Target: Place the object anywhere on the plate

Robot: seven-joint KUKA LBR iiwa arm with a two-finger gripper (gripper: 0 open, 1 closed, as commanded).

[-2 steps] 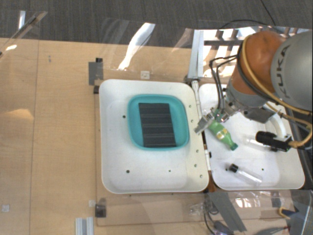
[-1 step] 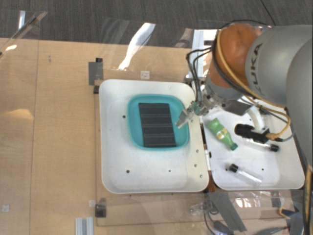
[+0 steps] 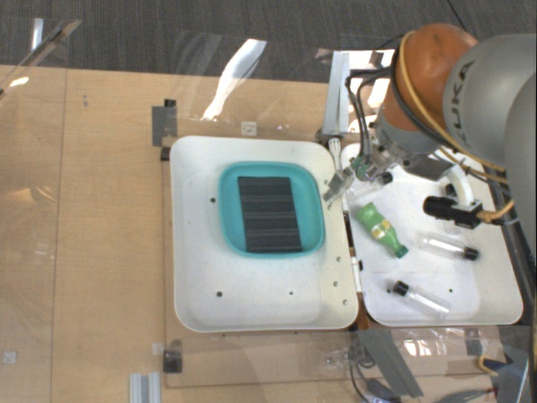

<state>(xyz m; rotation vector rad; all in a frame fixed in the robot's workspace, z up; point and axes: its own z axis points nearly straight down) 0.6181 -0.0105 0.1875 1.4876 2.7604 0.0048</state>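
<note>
Green bottle [image 3: 379, 227] lies flat in the right bin [image 3: 495, 309], in its left half, not on the plate [image 3: 314, 225]. Its long axis runs diagonally, with the pale body up-left toward the divider and the dark cap end pointing down-right. Gripper [image 3: 336, 186] sits over the seam between the bins, just off the plate's right edge and just up-left of the bottle; it is not touching the bottle. Open or closed: can't tell at this angle. The teal plate is in the left bin [image 3: 193, 292] with a dark ridged mat [image 3: 270, 214] on it. Two clear black-capped tubes are in the right bin: one [image 3: 449, 247] right of the bottle, one [image 3: 419, 299] below it.
</note>
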